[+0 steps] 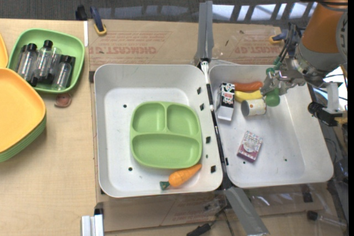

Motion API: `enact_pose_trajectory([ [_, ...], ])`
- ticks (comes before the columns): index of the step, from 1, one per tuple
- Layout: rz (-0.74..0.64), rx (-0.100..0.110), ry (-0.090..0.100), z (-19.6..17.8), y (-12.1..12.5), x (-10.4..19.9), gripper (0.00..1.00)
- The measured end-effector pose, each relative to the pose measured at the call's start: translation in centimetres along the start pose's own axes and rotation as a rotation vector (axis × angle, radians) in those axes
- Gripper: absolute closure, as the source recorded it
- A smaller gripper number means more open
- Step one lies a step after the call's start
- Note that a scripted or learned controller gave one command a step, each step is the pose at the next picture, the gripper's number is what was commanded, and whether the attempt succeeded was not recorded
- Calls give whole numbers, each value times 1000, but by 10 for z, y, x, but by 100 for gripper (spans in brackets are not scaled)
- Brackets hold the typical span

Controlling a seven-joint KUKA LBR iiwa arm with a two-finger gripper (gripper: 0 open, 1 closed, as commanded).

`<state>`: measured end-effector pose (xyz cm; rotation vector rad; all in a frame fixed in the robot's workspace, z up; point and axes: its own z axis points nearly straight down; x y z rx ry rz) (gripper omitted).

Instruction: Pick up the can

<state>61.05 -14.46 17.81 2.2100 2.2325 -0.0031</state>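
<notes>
The can (pixel 255 108) lies on its side in the right bin (pixel 287 168), near the back, just under a yellow banana (pixel 247 95) and an orange-red sausage-like item (pixel 250 86). The gripper (pixel 272 87) hangs just beside the can at its upper right, with a green thing (pixel 272 99) near the tip. I cannot tell its opening. The left bin (pixel 110 135) holds 1 green plate (pixel 165 135) and a carrot (pixel 184 176).
</notes>
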Motion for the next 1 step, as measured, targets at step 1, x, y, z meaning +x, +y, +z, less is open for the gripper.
enact_pose_trajectory([
  [1,23,-1,0,-44,49,32,100],
])
